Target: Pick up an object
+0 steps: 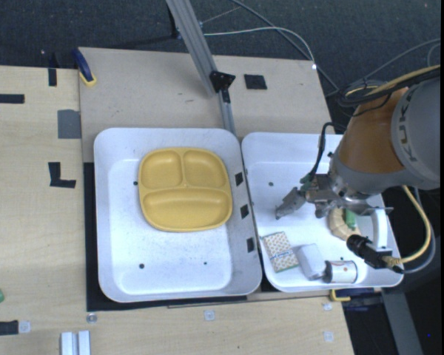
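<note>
Gripper over right bin, smooth yellow divided plate left.

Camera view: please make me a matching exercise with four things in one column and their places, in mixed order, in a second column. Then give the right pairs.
Things:
1. yellow divided plate
2. gripper
3. checkered packet
4. blue and yellow clamp

Places:
A. over the right bin
B. at the bench's far left corner
C. in the left bin
D. at the right bin's near left part

Pairs: 1-C, 2-A, 3-D, 4-B
</note>
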Action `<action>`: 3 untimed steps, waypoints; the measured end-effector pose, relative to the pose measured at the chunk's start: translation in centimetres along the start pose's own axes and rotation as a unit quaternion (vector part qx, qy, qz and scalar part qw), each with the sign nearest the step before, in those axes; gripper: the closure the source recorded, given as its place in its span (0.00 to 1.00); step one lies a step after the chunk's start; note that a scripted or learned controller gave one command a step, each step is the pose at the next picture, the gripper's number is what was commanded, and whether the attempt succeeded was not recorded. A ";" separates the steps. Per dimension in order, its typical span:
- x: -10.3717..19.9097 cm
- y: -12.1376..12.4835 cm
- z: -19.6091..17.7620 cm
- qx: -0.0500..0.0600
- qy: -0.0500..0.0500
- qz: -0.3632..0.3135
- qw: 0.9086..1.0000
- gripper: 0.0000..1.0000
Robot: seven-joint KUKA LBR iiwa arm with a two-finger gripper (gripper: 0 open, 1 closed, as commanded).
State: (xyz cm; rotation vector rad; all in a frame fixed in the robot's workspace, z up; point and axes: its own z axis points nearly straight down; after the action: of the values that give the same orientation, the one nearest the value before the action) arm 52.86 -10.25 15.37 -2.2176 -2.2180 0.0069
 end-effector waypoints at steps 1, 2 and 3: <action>0.5 -0.4 4.5 0.000 0.000 0.000 1.000 0.00; 0.4 -0.3 6.8 -0.003 -0.001 0.000 1.000 0.00; 0.5 -0.2 5.6 -0.005 -0.001 -0.001 1.000 1.00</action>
State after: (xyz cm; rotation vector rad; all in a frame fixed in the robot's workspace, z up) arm 52.67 -9.75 9.80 -2.2218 -2.2256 -0.0039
